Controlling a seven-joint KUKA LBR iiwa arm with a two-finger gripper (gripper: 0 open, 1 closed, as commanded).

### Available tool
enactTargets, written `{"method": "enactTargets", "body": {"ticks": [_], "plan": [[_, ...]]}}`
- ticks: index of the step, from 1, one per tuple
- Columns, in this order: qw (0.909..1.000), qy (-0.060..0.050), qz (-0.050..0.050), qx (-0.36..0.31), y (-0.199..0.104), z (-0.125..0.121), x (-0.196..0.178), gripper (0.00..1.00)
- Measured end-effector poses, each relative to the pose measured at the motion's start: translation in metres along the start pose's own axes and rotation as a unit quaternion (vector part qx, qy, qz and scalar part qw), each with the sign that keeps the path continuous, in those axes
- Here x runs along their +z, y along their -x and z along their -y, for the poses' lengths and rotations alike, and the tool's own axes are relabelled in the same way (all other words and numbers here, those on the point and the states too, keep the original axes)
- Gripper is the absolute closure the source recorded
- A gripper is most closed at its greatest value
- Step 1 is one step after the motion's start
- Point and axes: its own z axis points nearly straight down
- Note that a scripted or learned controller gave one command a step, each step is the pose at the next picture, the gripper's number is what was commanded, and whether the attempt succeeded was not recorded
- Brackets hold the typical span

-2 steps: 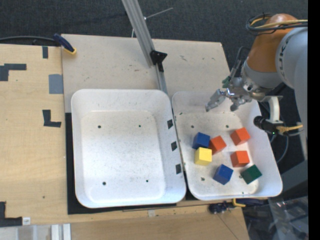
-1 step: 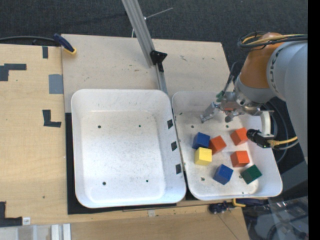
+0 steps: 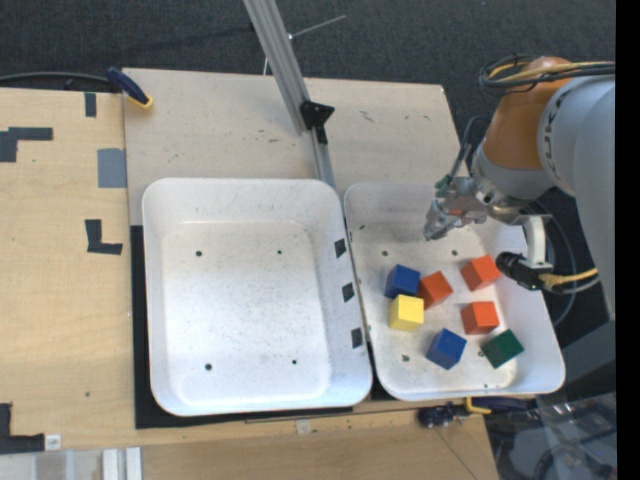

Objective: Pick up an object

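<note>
Several small cubes lie in the right bin (image 3: pixel 372 218): a blue one (image 3: pixel 402 279), a yellow one (image 3: pixel 407 312), orange ones (image 3: pixel 436 288) (image 3: pixel 479 271) (image 3: pixel 480 316), a second blue one (image 3: pixel 447 347) and a green one (image 3: pixel 503 347). My gripper (image 3: pixel 437 228) hangs over the far part of the right bin, above and behind the cubes, apart from them. Nothing shows between its fingertips.
The left bin (image 3: pixel 160 208) lies beside the right one, sharing a middle rim. A slanted metal rail (image 3: pixel 285 63) crosses the bench behind the bins. A blue and yellow tool (image 3: pixel 130 86) lies at the far left of the bench.
</note>
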Motion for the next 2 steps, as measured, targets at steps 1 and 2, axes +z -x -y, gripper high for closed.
{"method": "enactTargets", "body": {"ticks": [1,2], "plan": [[1.0,0.002,0.0,0.0,-0.007,-0.008,-0.05,1.0],[1.0,0.003,0.001,0.001,-0.007,-0.009,-0.103,1.0]]}}
